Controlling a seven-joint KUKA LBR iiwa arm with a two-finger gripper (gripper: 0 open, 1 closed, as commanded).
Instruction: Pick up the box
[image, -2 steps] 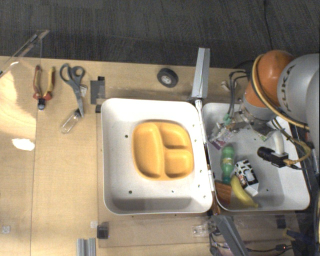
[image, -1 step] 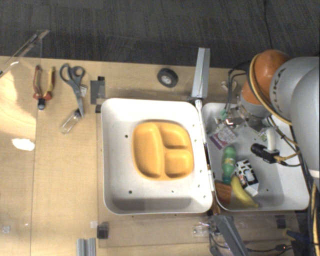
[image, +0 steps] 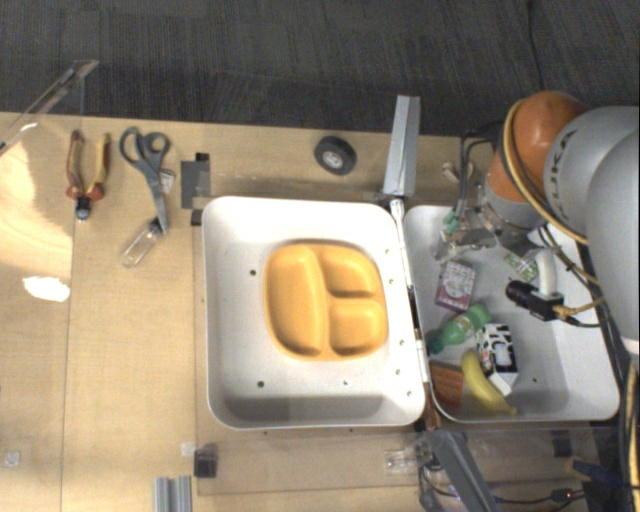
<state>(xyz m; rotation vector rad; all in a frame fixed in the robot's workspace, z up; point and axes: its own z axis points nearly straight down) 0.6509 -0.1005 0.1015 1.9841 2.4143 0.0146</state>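
Observation:
A small pink and purple box (image: 456, 284) lies flat in the upper part of the right bin (image: 585, 385). A second, black and white box (image: 497, 348) sits lower down in the same bin, beside a banana (image: 484, 383). My gripper (image: 466, 232) hangs over the bin's far left corner, just above the pink box and apart from it. Nothing shows between the gripper and either box.
A green bottle (image: 457, 331) lies left of the black and white box, with an orange-brown item (image: 446, 381) below it. The left bin (image: 225, 300) holds a yellow divided tray (image: 325, 298). Scissors (image: 150, 175), pliers (image: 86, 170) and a tape roll (image: 335, 154) lie on the bench.

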